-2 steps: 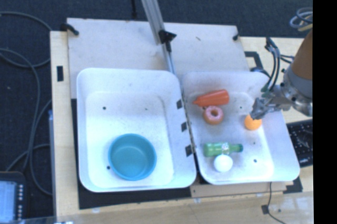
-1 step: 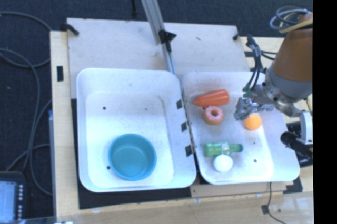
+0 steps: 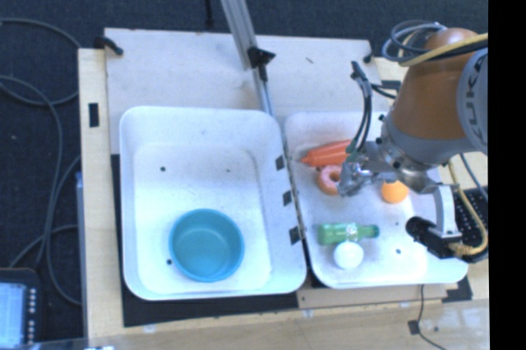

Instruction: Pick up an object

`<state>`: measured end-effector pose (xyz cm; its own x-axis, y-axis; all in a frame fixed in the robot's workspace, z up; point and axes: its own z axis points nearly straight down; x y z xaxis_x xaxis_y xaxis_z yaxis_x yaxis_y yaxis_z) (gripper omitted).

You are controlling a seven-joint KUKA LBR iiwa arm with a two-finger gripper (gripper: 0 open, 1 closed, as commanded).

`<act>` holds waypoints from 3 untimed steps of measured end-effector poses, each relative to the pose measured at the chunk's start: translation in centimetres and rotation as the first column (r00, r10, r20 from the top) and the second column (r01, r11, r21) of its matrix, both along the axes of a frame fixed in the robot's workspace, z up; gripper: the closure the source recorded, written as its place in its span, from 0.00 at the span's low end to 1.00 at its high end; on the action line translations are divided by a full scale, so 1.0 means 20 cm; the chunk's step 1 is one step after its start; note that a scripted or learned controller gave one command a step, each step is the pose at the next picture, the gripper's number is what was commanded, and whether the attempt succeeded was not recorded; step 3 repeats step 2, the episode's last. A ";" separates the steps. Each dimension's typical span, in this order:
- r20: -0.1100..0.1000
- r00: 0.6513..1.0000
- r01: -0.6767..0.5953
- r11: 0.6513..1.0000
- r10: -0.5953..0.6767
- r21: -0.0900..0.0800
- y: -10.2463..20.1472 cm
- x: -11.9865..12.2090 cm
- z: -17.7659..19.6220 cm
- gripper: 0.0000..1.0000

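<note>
Left bin [image 3: 140, 143]: a blue bowl [image 3: 206, 245] sits near its front edge, toward the middle. Right bin [image 3: 306, 131]: a carrot [image 3: 323, 154] lies by the back-left corner, with a pink ring [image 3: 329, 179] just in front of it. A green bottle [image 3: 348, 232] lies near the front edge, a white ball [image 3: 348, 255] touching its front side. The gripper [image 3: 352, 178] hangs just right of the ring; whether it is apart or together cannot be told. An orange ball [image 3: 394, 192] rests mid-bin, right of the gripper.
</note>
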<state>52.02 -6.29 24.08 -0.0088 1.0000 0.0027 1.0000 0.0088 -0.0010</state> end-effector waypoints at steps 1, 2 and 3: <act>0.002 1.000 -0.001 1.000 0.001 0.000 0.29 0.05 -0.01 1.00; 0.001 1.000 -0.002 1.000 0.002 0.002 0.55 -0.02 0.04 1.00; 0.001 1.000 -0.002 1.000 0.002 0.002 0.55 -0.02 0.04 1.00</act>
